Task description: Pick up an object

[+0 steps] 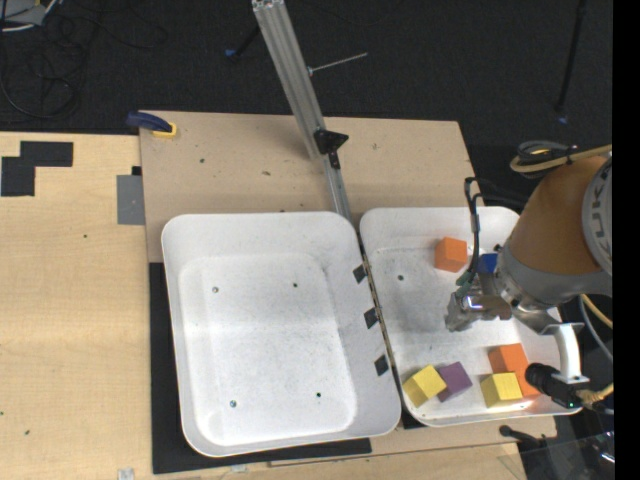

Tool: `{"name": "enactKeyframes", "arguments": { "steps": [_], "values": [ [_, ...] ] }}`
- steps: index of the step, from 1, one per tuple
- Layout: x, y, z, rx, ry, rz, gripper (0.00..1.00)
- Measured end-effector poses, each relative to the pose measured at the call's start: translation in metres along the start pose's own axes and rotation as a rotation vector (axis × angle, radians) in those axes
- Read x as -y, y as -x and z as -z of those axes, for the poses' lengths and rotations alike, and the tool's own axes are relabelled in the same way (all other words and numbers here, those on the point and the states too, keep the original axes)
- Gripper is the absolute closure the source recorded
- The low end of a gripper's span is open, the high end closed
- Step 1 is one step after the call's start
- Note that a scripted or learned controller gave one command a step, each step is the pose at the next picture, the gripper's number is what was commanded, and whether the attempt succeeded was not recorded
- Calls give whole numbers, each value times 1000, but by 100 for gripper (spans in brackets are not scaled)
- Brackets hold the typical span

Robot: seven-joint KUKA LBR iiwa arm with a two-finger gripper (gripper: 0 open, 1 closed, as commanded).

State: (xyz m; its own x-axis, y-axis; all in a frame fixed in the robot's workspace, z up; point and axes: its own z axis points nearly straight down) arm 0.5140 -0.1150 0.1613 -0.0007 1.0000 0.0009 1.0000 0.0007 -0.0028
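The right bin (pixel 400 233) holds several small blocks. An orange block (pixel 451 254) lies toward its back. Along the front edge sit a yellow block (pixel 426 384), a purple block (pixel 455 376), another yellow block (pixel 502 389) and an orange block (pixel 510 357). My gripper (pixel 463 313) hangs low over the middle of this bin, pointing down, between the back orange block and the front row. The wrist and arm cover its fingers from this angle. Nothing shows between them.
The left bin (pixel 190 238) lies beside the right one, with black clips (pixel 370 316) along the shared wall. A slanted aluminium rail (pixel 295 78) rises behind the bins. The orange-banded arm (pixel 560 228) covers the right bin's back right corner.
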Motion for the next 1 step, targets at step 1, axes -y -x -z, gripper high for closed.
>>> {"name": "enactKeyframes", "arguments": {
  "steps": [1],
  "values": [
    [3, 1, 62, 1, 7, 0, 100]
  ]
}}
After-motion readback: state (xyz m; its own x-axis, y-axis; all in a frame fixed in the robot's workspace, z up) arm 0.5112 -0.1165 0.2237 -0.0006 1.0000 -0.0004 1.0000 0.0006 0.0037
